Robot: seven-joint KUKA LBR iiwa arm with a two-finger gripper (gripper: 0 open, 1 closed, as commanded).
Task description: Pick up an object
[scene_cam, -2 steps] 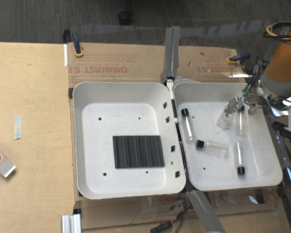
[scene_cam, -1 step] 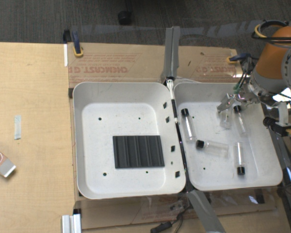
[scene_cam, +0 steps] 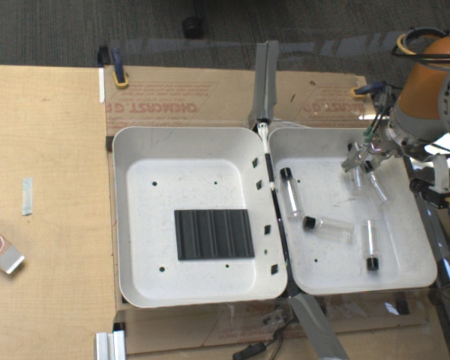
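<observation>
Three tubes (scene_cam: pixel 289 192) lie loose in the right bin (scene_cam: pixel 420 272); the pincer (scene_cam: pixel 362 161) hovers above, grip unclear, nothing visibly lifted yet.

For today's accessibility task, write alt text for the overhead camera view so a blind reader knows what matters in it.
A grey-and-orange robot arm's gripper hangs over the upper right of the right white bin, where clear tubes with black caps lie scattered. The left white bin holds a dark ribbed tray, and both bins sit on a cardboard-covered bench.

A robotics lab: white bins (scene_cam: pixel 127 201) on a cardboard-covered bench (scene_cam: pixel 45 141).
</observation>
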